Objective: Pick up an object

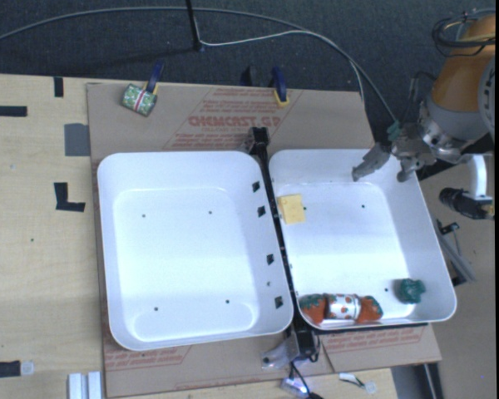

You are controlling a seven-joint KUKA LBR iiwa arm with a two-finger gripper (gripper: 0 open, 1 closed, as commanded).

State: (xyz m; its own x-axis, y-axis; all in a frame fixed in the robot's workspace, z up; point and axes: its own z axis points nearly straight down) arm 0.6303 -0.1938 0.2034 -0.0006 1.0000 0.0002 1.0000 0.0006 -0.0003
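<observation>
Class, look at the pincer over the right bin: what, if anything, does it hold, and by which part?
Nothing is held. The pincer hangs open above the right bin's far edge, with nothing between its fingers.

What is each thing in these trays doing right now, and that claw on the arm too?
Gripper: open, holding nothing, over the right bin's far rim.
Yellow square: lying flat in the right bin, near the divider.
Orange and white object: lying on its side against the right bin's near wall.
Small green object: resting in the near right corner, apart from the orange one.
Left bin: sitting level beside the right bin.
</observation>
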